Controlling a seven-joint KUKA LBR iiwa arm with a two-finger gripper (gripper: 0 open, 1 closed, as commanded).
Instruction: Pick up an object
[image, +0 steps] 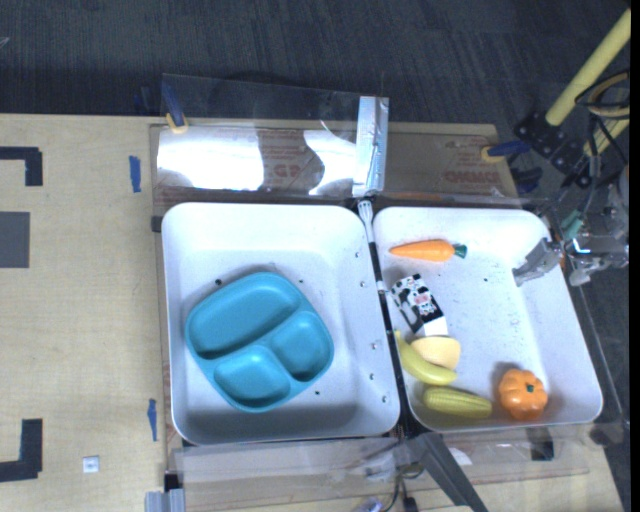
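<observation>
The right bin (500, 300) holds an orange carrot (425, 251) at its far left and a black-and-white cow-patterned piece (417, 302) below it. A yellow banana (420, 366) lies beside a pale wedge (437, 351). A yellow-green vegetable (457, 402) and a small orange pumpkin (522, 392) sit near the front wall. The gripper (535, 260) hangs at the bin's far right rim, well apart from all these items, with nothing seen in it.
The left bin (200, 240) carries a blue divided plate (259, 339). A clear plastic panel (270, 150) stands behind the bins. Cables and a yellow rod (590, 65) crowd the upper right. Bare floor lies in the right bin's middle and right part.
</observation>
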